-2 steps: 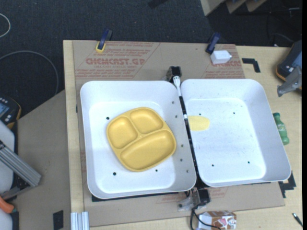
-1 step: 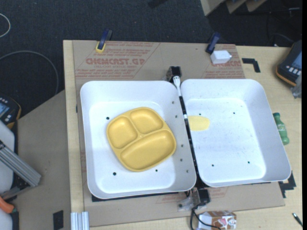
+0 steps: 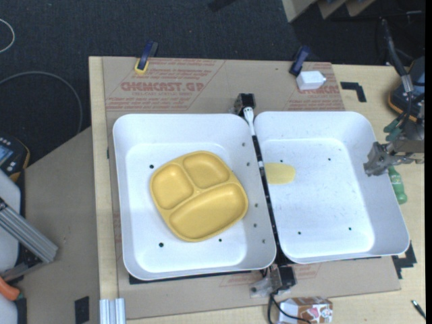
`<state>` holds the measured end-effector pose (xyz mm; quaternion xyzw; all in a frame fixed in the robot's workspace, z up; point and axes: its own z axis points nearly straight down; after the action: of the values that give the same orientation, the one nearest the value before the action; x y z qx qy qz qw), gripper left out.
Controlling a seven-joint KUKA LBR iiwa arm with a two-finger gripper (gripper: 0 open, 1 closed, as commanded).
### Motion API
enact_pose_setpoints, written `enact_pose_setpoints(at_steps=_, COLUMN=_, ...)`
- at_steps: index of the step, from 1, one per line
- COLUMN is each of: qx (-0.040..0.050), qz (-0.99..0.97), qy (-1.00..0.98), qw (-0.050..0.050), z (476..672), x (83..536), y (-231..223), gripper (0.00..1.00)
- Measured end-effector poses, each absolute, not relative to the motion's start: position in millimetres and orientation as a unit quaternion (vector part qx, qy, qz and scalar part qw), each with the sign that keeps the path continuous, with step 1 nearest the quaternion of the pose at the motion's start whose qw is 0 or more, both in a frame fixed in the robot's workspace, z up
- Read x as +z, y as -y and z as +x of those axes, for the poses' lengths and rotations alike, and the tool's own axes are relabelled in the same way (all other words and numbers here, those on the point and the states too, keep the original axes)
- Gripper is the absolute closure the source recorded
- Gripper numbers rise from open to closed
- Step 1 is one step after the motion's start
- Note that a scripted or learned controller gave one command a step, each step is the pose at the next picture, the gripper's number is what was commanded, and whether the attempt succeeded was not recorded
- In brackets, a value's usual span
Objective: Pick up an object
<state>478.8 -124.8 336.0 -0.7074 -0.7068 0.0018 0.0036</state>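
Two white bins sat on the table (image 3: 202, 79). The left bin (image 3: 128, 181) held one yellow divided plate (image 3: 198, 195). The right bin (image 3: 337, 235) held one small yellow piece (image 3: 279, 173) at nine o'clock. The gripper (image 3: 379, 160) was at three o'clock, over the rim by a green object (image 3: 397, 186); its state I cannot tell.

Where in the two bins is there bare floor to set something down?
The right bin is mostly bare, from the small yellow piece by the divider across to the hand at its right rim. The left bin is crowded: the yellow divided plate leaves only strips along the walls.
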Motion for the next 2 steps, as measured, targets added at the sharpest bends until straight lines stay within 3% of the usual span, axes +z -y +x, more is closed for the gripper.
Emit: enact_pose_setpoints(at_steps=2, qx=0.001, qz=-0.708, qy=0.706, qw=0.002, z=478.6, x=277, y=188, gripper=1.0)
